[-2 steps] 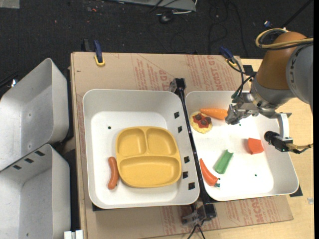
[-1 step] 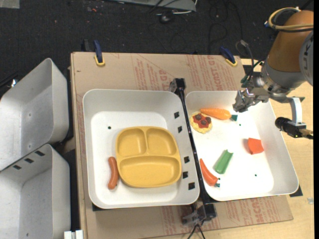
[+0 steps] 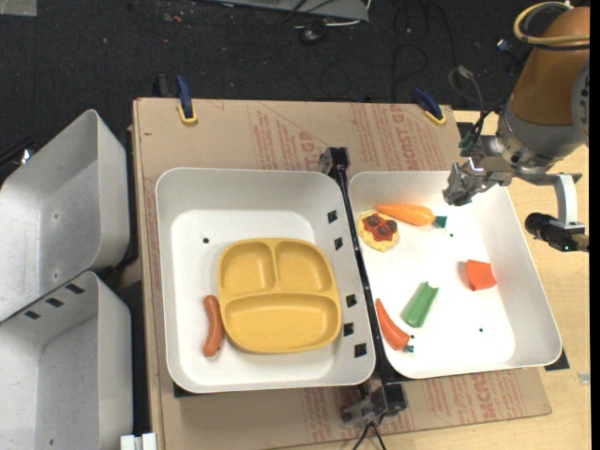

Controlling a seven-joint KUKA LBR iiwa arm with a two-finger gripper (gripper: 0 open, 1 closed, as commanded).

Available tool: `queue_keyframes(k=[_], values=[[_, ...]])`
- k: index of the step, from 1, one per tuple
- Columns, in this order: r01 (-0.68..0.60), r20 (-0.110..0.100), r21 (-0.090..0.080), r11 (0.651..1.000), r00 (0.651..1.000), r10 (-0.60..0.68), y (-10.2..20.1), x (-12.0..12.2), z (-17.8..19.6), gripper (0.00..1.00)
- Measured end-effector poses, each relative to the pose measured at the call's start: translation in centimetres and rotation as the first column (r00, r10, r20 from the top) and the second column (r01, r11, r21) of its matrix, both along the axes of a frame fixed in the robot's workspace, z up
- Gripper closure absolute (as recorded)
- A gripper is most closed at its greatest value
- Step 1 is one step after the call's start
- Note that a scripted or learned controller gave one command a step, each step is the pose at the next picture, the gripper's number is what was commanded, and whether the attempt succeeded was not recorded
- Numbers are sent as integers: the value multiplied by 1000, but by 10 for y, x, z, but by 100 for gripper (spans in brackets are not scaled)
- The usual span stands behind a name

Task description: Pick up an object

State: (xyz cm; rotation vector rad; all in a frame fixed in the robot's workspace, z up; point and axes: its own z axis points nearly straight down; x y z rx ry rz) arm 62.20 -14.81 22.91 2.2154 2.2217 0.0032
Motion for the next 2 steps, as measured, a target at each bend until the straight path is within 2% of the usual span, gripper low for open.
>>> queue_keyframes(k=[1,2], values=[[-4,-1,2,1000,1000,4,53,5,11,100],[-5,-3,3,1000,1000,5,102,15,2,100]])
